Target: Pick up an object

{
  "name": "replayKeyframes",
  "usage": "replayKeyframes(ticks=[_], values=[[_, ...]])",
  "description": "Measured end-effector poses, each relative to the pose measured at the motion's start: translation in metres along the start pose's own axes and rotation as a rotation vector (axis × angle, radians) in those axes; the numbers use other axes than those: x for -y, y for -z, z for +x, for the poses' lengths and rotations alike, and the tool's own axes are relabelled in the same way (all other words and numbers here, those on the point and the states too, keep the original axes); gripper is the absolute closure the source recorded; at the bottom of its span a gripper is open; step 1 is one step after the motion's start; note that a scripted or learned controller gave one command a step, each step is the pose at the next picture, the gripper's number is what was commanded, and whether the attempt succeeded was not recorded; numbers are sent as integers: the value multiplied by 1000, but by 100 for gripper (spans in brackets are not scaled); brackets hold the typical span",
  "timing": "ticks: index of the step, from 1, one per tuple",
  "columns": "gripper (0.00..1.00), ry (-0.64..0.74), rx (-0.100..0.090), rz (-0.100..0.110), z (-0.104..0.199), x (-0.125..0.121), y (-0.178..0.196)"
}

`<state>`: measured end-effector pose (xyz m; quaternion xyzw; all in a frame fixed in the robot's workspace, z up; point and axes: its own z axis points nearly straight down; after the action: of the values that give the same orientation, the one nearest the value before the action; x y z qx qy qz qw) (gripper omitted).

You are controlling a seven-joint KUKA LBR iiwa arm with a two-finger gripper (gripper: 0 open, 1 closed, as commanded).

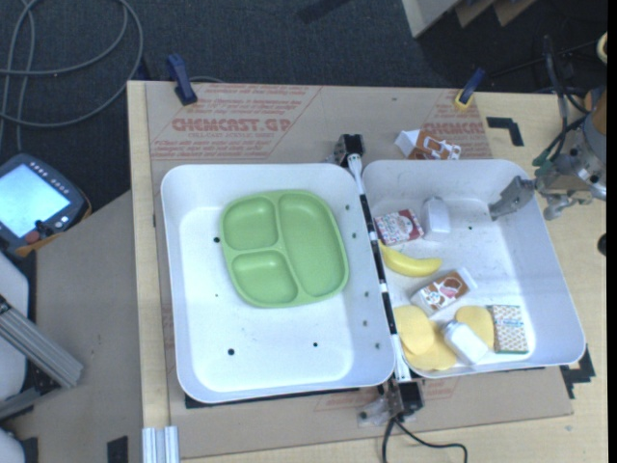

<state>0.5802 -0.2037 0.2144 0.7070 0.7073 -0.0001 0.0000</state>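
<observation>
The right bin (554,258) holds several small items: a yellow banana (410,261), a red and white packet (398,227), a white cup-like piece (437,215), a brown and white carton (443,292), yellow round pieces (422,336), a white bottle (466,341) and a patterned packet (509,328). My gripper (532,201) hangs over the bin's far right corner, open, with nothing between its fingers. It is well to the right of the white piece and apart from every item.
A green divided plate (284,249) lies in the left bin (193,287). A small orange and white carton (431,146) rests on the board behind the right bin. Blue clamps (180,77) hold the board's far edge.
</observation>
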Motion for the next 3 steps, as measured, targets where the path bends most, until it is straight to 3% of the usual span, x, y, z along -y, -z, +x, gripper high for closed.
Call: replayKeyframes(ticks=[1,2,3], values=[[0,1,-1,1,95,19,-101],[0,-1,0,2,96,71,-130],[0,0,1,-1,73,28,-130]])
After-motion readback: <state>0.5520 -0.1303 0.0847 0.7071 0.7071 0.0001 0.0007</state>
